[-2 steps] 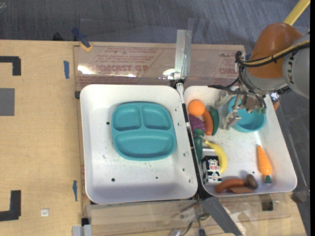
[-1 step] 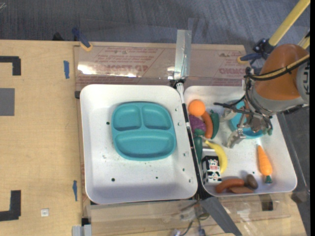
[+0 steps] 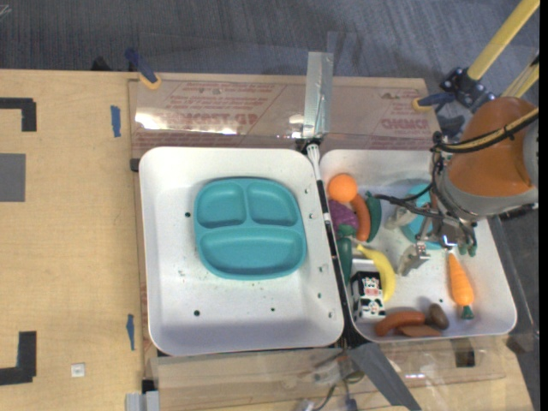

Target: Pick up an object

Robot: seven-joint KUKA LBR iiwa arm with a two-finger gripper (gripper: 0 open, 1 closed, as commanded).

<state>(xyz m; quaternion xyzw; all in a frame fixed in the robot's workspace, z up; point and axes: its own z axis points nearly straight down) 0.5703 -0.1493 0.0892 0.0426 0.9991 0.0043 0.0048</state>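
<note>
- Arm [image 3: 484,157] reaches in from the right, its orange band over the right bin's [image 3: 501,311] upper right part, wrist pointing down into that bin.
- Hand [image 3: 419,255] hangs low over the middle of the right bin, just right of the banana [image 3: 381,268] and left of the carrot [image 3: 461,285].
- Metal fingers [image 3: 418,259] look a little apart, with nothing seen between them; whether they touch the bin floor I cannot tell.
- Right bin holds the things to pick, mostly along its left wall and front edge:
- an orange ball [image 3: 342,187] at the top left, touching a purple piece [image 3: 345,217] below it;
- a red-and-green pepper-like piece [image 3: 366,217] just beside those 2;
- the banana, curving down the left middle;
- a small black-and-white carton [image 3: 369,296] under the banana's lower end;
- a red sausage [image 3: 402,322] along the front edge, with a brown lump [image 3: 438,317] at its right end;
- the carrot, upright near the right wall, green tip toward the front.
- A teal object [image 3: 415,223] lies partly under the wrist; its shape is hidden.
- Left bin [image 3: 163,255] holds 1 teal divided plate [image 3: 250,227] with 3 compartments, well apart from the hand.
- Both bins sit side by side on the bench [image 3: 60,229], their inner walls touching.
</note>
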